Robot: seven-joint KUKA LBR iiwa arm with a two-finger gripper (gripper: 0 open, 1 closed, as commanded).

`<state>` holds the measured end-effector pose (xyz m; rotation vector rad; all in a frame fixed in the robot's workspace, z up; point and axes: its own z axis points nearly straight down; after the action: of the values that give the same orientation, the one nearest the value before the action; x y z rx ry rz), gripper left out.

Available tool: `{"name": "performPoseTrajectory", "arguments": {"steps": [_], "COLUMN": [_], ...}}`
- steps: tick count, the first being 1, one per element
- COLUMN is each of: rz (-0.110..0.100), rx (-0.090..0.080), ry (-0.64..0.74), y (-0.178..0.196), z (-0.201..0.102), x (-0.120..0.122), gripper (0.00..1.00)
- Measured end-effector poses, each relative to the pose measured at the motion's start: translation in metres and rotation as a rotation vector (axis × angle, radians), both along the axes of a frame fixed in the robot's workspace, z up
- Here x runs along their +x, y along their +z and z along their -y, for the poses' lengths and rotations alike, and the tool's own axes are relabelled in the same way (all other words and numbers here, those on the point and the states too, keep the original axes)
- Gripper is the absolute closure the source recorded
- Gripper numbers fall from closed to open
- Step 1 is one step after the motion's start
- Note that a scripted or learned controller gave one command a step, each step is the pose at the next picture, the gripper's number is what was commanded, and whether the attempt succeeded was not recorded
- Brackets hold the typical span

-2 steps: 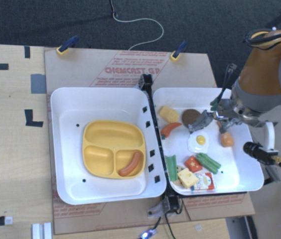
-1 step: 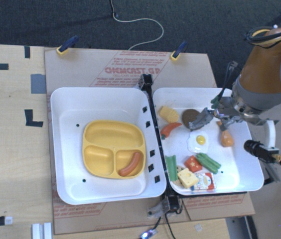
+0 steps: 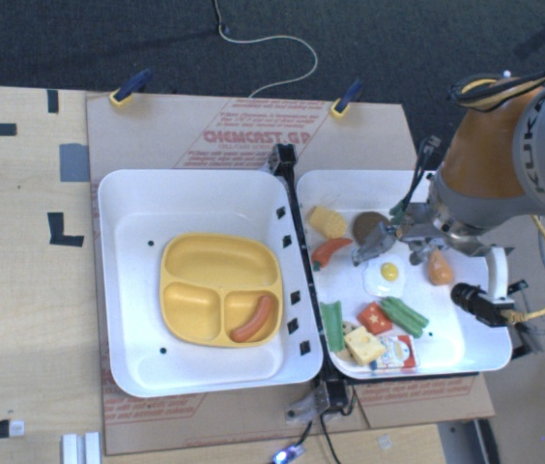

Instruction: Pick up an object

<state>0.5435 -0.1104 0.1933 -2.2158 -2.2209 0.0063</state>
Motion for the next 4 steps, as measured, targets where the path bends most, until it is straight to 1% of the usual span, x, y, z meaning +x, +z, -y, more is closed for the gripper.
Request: {"name": "performPoseTrajectory", "arguments": {"steps": [1, 2, 3, 4], "rz": [-0.001, 0.0, 0.002, 0.009], "rx": [0.001, 0.001, 0.0, 0.0], "ry": [-0.001, -0.001, -0.001, -0.001], "y": [-0.05, -0.104, -0.091, -0.03], "z": [-0.01, -0.011, -0.011, -0.014], "x": [-0.001, -0.002, -0.002, -0.007], "gripper": [0.0, 0.0, 1.0, 1.0]}}
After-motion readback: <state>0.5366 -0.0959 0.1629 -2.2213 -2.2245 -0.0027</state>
